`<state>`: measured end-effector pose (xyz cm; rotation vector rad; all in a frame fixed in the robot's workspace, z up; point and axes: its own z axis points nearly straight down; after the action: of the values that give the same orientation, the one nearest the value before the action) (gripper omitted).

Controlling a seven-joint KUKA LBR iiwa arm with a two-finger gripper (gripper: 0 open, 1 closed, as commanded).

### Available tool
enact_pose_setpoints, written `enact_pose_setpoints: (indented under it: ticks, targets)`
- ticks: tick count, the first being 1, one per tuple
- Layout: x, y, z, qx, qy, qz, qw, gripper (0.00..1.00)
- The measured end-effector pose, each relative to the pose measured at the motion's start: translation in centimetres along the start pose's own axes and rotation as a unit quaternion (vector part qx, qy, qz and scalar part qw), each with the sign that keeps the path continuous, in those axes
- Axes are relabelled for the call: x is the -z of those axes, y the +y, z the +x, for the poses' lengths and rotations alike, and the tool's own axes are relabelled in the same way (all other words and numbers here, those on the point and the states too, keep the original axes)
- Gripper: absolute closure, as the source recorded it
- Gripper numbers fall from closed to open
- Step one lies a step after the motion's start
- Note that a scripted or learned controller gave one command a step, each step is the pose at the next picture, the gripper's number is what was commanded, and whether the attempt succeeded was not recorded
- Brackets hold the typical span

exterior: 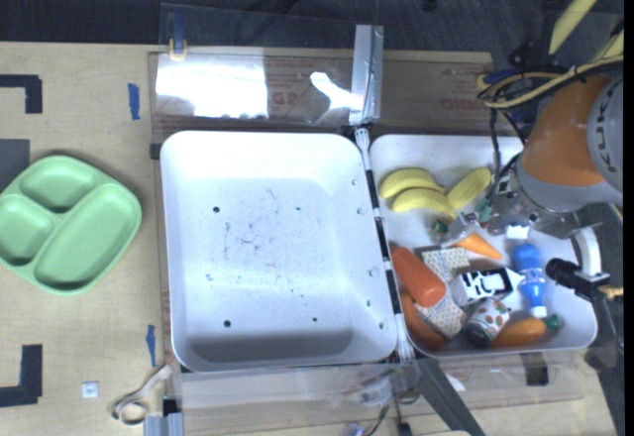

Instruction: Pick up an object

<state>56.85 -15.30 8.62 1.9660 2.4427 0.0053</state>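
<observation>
Pincer (pixel 492 214) sits low in the right bin (pixel 584 333), just above an orange carrot-like piece (pixel 479 246); whether it's open or closed, I can't tell. Bananas (pixel 411 189) lie just left. Left bin (pixel 188 162) adjoins; green tray (pixel 64 223) rests on the desk (pixel 79 67).

Two white bins (pixel 263 152), one green divided plate (pixel 65 222) (three compartments).

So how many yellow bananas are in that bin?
2 bananas, both at the far end of the right bin: one lying just above the other. More could hide under the arm.
</observation>
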Motion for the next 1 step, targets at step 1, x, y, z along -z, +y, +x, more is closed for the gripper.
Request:
enact_pose_setpoints:
  ticks: [1]
  targets:
    - [1.16, 0.15, -0.09, -0.001, -0.001, -0.003, 1.0, 1.0]
